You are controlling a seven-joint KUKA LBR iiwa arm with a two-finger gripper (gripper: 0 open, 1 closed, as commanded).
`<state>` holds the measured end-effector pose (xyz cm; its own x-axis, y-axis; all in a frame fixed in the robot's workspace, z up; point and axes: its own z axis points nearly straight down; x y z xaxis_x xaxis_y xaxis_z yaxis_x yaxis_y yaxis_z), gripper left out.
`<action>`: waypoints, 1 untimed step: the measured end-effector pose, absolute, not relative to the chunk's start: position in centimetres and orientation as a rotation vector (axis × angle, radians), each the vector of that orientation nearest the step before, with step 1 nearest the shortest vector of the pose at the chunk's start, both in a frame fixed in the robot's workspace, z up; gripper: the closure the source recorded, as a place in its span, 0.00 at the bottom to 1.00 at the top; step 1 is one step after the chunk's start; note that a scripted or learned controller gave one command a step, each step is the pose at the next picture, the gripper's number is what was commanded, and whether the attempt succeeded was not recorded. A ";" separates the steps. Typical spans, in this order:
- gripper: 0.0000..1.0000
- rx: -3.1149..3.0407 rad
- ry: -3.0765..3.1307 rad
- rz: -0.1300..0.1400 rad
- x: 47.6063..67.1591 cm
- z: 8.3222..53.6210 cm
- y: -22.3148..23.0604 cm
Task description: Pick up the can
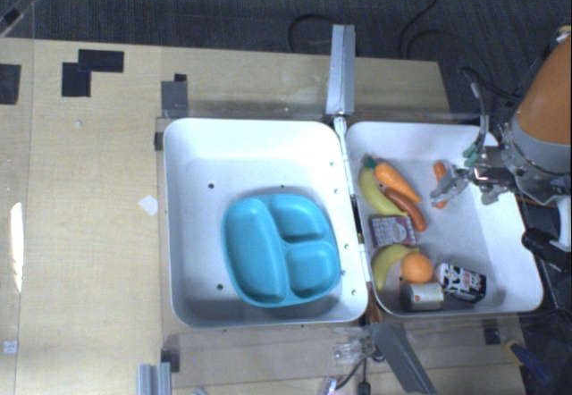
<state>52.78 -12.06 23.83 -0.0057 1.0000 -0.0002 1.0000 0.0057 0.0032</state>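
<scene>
The gripper (451, 186) is hanging over the right bin (509, 232), reaching in from the right side, and I cannot tell if it is spread or pressed together, because its tip is too small and blurred. Nothing is showing between its tips. Just beside it, on the far side, a small orange piece (439, 172) is lying on the bin floor. To its left, a carrot (399, 190) is lying at a slant, touching a yellow banana (376, 192) near the bin's left wall. Below the carrot a small dark packet (391, 230) is lying flat. Further toward the near edge, an orange (416, 268) is resting against a second yellow fruit (386, 263). The can (425, 297) is lying on its side in the near part of this bin, well apart from the gripper, just beside a black and white carton (461, 283). Beyond the divider, the left bin (192, 205) is holding a blue divided tray (280, 247).
</scene>
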 end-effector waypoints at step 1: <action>0.00 1.958 2.453 0.002 49.0 10.7 -20.0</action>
<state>49.02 -19.97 10.67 -0.2217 0.9751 -0.0012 0.9751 0.2217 0.0029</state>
